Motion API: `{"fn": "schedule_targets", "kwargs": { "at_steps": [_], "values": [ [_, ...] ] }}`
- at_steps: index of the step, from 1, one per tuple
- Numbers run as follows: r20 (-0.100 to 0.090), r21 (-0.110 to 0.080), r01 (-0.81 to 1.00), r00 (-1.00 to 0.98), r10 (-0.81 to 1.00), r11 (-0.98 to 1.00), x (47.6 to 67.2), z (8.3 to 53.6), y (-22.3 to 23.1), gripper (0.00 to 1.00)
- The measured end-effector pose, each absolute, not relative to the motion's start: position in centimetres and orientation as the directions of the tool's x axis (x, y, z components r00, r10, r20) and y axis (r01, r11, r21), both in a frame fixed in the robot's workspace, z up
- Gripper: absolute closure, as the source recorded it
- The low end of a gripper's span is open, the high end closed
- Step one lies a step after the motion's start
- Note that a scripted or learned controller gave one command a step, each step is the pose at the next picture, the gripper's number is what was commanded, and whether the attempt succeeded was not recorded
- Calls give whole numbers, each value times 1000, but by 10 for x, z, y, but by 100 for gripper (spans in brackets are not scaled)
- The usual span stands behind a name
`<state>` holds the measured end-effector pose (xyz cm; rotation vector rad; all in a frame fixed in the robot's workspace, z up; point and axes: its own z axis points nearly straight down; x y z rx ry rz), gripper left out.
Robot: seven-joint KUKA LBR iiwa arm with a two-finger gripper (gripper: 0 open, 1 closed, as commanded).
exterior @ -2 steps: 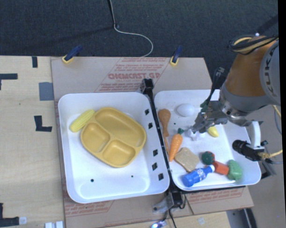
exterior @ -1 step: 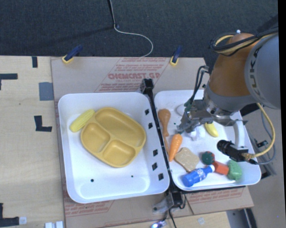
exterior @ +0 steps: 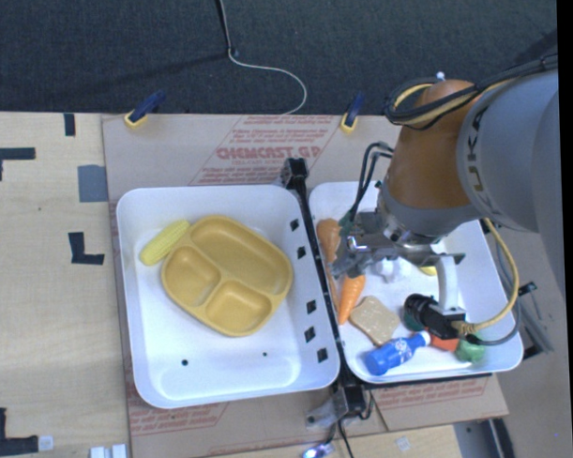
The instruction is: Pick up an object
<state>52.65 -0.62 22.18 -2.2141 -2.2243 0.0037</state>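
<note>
From my seat, the gripper (exterior: 364, 255) hangs low over the right bin (exterior: 443, 370), up at its 10 o'clock corner and close to the wall it shares with the left bin (exterior: 139, 304). The wrist covers it from above, so I cannot tell how wide it stands or whether it has anything.

The pickable things crowd that bin's left and near sides. A brown-orange piece (exterior: 328, 235) lies against the shared wall at the gripper's 10 o'clock. A carrot (exterior: 349, 297) sits just beside the gripper at its 7 o'clock, also tight to that wall. A bread slice (exterior: 374, 321) lies at 6 o'clock, touching or nearly touching the carrot's lower end. A blue bottle (exterior: 395, 353) lies along the near rim at 5 o'clock, and an orange and green piece (exterior: 462, 348) sits in the near corner at 4 o'clock. The bare floor I can see there is a strip at the bin's 3 o'clock side.

In the left bin, a yellow divided tray (exterior: 226, 273) takes the middle, with a yellow corn cob (exterior: 164, 243) touching its 10 o'clock edge. Open white floor runs along that bin's 6 o'clock side.
</note>
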Motion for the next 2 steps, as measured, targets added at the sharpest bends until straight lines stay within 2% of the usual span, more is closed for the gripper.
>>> {"fn": "schedule_targets", "kwargs": {
  "at_steps": [1,2],
  "values": [
    [-1,-3,1000,-2,1000,2,540,214,-6,100],
    [0,-1,1000,-2,1000,2,542,233,-12,100]
  ]
}}
